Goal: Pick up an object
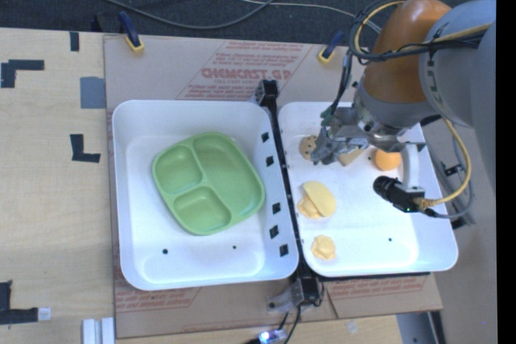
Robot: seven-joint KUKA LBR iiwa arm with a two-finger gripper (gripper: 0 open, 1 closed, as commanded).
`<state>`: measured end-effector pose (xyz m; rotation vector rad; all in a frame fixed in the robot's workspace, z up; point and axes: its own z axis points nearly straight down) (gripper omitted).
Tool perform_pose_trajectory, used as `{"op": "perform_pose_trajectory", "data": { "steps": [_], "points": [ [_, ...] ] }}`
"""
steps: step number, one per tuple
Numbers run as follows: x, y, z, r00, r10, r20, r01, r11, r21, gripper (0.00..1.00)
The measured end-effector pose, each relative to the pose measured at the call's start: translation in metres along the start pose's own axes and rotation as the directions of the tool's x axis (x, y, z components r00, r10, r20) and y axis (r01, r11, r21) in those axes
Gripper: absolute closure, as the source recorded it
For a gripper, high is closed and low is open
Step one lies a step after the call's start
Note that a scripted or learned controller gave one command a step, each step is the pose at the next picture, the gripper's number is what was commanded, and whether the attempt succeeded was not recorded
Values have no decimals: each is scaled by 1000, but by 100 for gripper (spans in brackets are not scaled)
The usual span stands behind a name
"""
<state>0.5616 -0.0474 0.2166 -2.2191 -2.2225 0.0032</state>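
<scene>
Claw (326, 147) is down in the right white bin (435, 254) next to a small tan cookie-looking piece (308, 146), can't tell if it's got anything tbh. Nothing visibly lifted, so the pick isn't done imo. Pale yellow lumps (317, 199) lie nearby.
</scene>
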Motion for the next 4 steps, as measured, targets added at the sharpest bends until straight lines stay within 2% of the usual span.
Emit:
{"op": "perform_pose_trajectory", "data": {
  "steps": [2,3,4],
  "points": [
    [85,37,-3,1000,-1,-1,1,1000,-1,100],
    [133,39,4,1000,0,1,0,1000,-1,100],
    [133,39,4,1000,-1,0,1,1000,0,0]
  ]
}}
